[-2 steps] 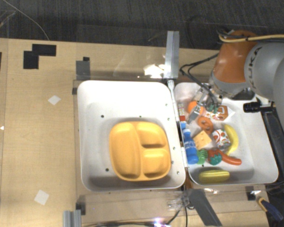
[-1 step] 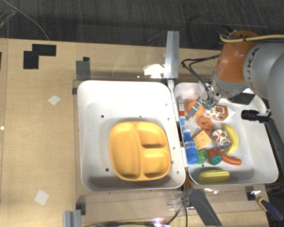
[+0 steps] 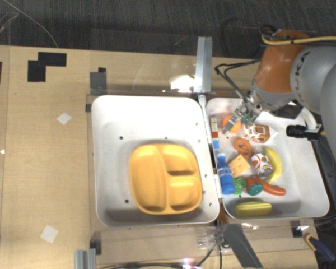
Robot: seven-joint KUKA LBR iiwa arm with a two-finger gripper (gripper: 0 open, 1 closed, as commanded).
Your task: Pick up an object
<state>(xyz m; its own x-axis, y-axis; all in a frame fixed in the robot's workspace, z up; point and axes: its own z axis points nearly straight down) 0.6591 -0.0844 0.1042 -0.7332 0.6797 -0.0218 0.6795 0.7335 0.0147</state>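
A small orange carrot-shaped toy (image 3: 231,120) lies near the back left of the right shallow white plastic bin (image 3: 316,192), and the end effector (image 3: 245,115) sits directly over its right end, so close that contact cannot be judged. Whether the fingers are spread or closed cannot be told, and nothing is plainly seen between them.

Just in front of the end effector lies a white card packet with a red and orange print (image 3: 258,133); its lettering is too small to read. Forward of that sit a round orange pretzel-like piece (image 3: 242,145), a tan wedge-shaped block (image 3: 239,165), a smooth curved yellow banana (image 3: 275,164), a small white and red patterned item (image 3: 260,162), a glossy red sausage-shaped toy (image 3: 273,189), a green rounded piece (image 3: 253,188) and a yellow-green oblong fruit shape (image 3: 253,208) at the front wall. A blue plastic bottle (image 3: 225,178) lies along the left wall.

The left shallow white bin (image 3: 109,150) holds a smooth yellow plastic tray with three compartments (image 3: 165,177). Both bins rest on a pale wooden tabletop (image 3: 39,167).
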